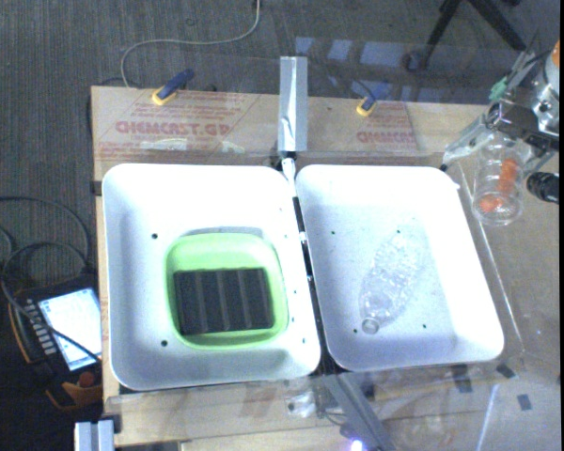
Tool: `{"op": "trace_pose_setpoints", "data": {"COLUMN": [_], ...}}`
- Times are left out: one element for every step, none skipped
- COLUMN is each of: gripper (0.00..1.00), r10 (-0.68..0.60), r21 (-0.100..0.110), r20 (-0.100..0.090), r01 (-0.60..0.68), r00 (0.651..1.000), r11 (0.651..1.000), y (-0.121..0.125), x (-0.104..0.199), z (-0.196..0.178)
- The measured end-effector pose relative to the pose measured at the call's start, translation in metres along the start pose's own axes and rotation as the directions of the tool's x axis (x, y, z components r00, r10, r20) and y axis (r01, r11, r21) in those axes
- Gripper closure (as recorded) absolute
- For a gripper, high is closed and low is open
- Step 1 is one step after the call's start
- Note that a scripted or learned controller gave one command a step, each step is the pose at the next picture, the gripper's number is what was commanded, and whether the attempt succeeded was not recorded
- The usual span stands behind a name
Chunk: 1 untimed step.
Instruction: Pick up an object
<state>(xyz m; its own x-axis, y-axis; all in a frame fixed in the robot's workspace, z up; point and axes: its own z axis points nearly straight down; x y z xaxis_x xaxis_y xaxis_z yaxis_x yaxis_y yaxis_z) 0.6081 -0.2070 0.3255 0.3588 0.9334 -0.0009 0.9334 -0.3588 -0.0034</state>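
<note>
- Bins: two shallow white bins side by side on the worktop, the left bin (pixel 132 214) and the right bin (pixel 451 280), their inner rims touching along the middle.
- Green container (pixel 193 252): a rounded, light green tub with a dark ribbed insert (pixel 222 301), lying in the left bin, toward that bin's near edge and its right side.
- Clear plastic bottle (pixel 393 275): lying on its side in the right bin, roughly central, slanted, its cap end pointing to the bin's near edge; transparent and hard to make out against the white floor.
- Clear cup (pixel 497 188): a see-through tumbler with an orange mark inside, just beyond the far right corner of the right bin, under the arm's end. Whether it is lifted or resting cannot be told.
- Tool (pixel 519 120): at the far right edge of the worktop, outside both bins, just above the clear cup. Fingers are lost among grey hardware and glare; I cannot tell whether they are apart or together, or gripping anything.
- Worktop (pixel 169 130): brown board with red lettering along the far edge, carrying two blue-and-yellow clamps (pixel 172 86) at that edge and a grey upright strip (pixel 290 106) between the bins.
- Floor, left of the worktop: a tablet-like device (pixel 64 325) with black cables.
</note>
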Motion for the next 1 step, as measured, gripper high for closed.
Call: {"op": "trace_pose_setpoints", "data": {"gripper": [0.00], "r10": [0.067], "r21": [0.003], "r20": [0.000], "r01": [-0.067], "r00": [0.998], "r11": [0.998], "y": [-0.0428], "x": [0.0111], "z": [0.1451]}}
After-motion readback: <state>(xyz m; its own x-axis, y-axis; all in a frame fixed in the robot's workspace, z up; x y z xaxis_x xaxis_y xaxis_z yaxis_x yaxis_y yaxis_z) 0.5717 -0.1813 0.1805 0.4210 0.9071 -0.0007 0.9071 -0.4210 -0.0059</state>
